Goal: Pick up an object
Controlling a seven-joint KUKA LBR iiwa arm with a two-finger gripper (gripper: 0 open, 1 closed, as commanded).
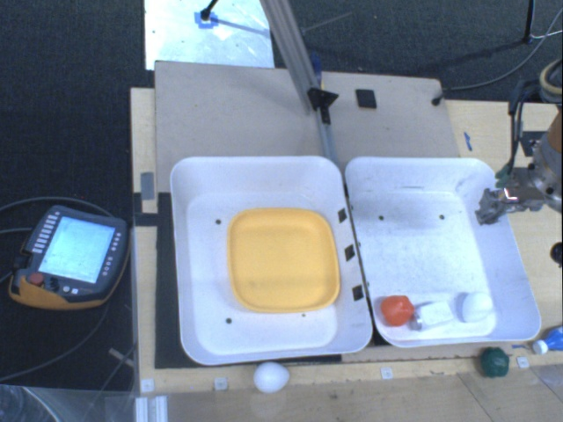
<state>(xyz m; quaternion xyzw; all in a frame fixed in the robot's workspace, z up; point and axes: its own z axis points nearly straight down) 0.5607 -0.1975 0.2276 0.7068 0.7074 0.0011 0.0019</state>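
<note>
Counter (387, 126) carries two shallow white bins side by side. Left bin (198, 244) has a big yellow square plate (283, 259) lying flat in its middle. Right bin (422, 236) has three small items lined up along its near wall: orange-red ball (396, 309) at left, small white bottle-like piece (433, 315) just beside it, white rounded object (476, 306) at right, all close together. Arm comes in from the right; gripper (491, 207) sits over the right bin's far-right rim, well apart from those items, nothing visible in it; how far it is open, cannot tell. White egg-shaped object (271, 377) lies outside, in front of left bin. Dark green ball (494, 362) on counter near right bin's front corner. Teach pendant (70, 255) on floor, left.
</note>
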